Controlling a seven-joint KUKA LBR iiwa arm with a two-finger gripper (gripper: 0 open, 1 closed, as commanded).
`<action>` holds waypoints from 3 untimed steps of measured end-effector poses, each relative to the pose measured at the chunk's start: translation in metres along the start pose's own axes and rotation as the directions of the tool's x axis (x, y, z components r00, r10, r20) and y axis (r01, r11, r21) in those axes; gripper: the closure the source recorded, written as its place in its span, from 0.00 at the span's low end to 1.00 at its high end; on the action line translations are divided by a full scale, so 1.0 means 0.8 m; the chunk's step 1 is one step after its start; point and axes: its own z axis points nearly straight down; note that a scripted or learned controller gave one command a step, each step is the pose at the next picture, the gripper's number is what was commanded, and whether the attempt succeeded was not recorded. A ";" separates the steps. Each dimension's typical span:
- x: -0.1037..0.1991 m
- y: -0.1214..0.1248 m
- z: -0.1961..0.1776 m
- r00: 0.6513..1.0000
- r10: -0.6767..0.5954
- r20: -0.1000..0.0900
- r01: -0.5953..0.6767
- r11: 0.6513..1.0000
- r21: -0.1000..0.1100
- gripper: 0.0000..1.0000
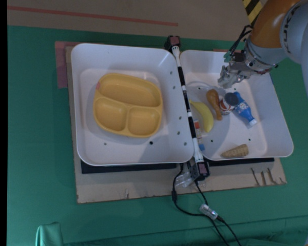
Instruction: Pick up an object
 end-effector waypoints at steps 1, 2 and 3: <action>0.000 0.000 0.000 1.000 0.000 -0.001 0.000 1.000 0.001 0.00; 0.000 0.000 0.000 1.000 0.000 -0.001 0.000 1.000 0.001 0.00; -0.003 0.004 -0.021 1.000 0.006 0.003 -0.006 1.000 -0.013 1.00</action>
